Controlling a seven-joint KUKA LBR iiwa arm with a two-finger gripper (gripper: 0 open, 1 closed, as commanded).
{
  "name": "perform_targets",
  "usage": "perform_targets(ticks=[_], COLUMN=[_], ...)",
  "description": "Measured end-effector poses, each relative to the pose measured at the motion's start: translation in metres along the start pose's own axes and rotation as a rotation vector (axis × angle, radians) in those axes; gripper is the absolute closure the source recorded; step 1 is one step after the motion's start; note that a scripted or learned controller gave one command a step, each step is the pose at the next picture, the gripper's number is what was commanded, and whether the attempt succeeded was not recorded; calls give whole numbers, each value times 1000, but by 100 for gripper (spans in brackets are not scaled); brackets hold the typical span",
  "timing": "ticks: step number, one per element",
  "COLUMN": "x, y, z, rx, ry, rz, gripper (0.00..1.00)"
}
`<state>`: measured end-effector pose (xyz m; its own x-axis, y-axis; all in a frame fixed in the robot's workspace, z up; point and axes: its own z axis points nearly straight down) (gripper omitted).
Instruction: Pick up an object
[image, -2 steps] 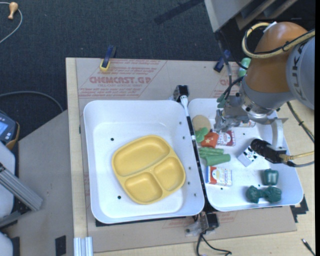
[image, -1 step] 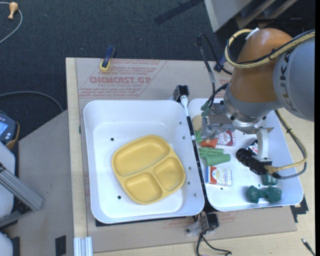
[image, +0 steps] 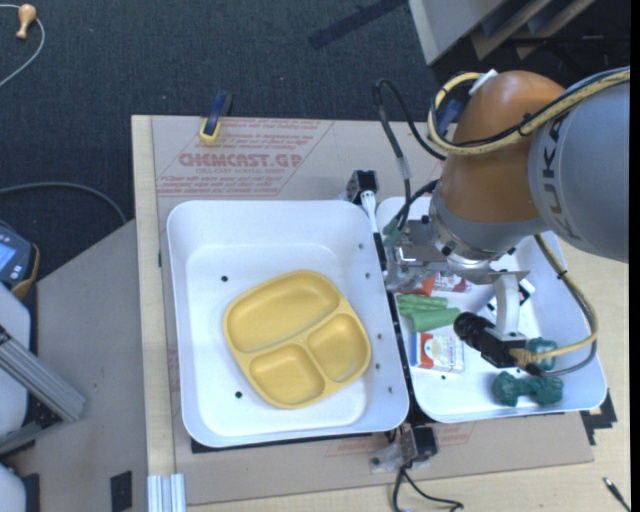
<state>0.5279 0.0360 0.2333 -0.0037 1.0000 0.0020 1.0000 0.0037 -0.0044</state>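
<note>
My gripper (image: 430, 278) hangs low over the left part of the right bin (image: 580, 330), mostly hidden under the orange-banded wrist (image: 495, 150). Just below it lies a green leafy object (image: 432, 312), with a small red-orange piece (image: 446, 287) at its upper edge. A white packet with red and blue print (image: 440, 353) lies in front of the green object. A teal dumbbell (image: 526, 389) rests near the bin's front right corner. Nothing is visibly between the fingers.
The left bin (image: 200, 240) holds a yellow divided plate (image: 296, 336) near its middle. A cardboard sheet (image: 240, 155) lies under both bins. Cables run along the divider between the bins (image: 385, 290) and from the far side.
</note>
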Motion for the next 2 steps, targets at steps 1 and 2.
perform_targets(ticks=[1, 2], x=[-1, 12], y=[1, 7], z=[19, 9], rx=[1, -7], ry=[-2, -2], rz=[4, 2], gripper=[100, 100])
